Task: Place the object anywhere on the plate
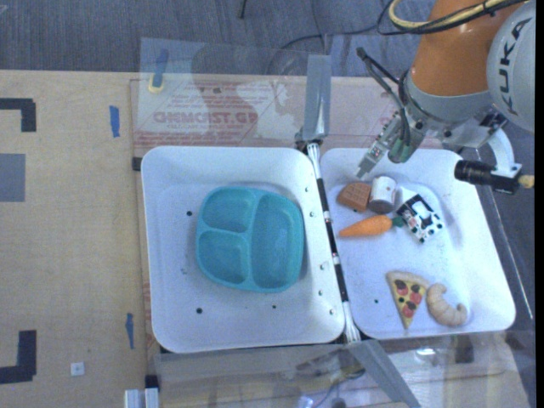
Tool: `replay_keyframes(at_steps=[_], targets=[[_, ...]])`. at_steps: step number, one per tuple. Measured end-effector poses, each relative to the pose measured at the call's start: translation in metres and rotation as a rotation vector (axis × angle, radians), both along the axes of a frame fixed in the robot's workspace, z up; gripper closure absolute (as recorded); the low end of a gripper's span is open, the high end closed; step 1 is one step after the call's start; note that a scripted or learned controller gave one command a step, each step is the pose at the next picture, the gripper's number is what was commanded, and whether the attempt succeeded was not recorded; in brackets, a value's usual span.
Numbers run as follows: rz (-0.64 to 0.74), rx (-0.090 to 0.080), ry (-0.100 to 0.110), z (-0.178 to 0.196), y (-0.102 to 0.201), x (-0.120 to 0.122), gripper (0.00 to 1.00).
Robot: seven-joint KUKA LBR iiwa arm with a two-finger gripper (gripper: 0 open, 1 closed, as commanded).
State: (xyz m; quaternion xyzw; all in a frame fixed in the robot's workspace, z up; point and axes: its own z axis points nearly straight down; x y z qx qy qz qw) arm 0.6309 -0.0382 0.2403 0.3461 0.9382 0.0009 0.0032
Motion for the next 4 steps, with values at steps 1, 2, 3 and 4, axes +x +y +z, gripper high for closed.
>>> replay_keyframes(at_steps=[1,2,3,4], targets=[[-0.011,0.0,0.002,0.04,-0.059,-0.059,1.0],[-0.089,0.0,0.004,-0.001,-0.093,-0.122,1.0],[0.008,0.0,0.0,0.023,-0.05,-0.059,1.0],[0.186,0.001,0.004,0.021,0.036,-0.098,1.0]])
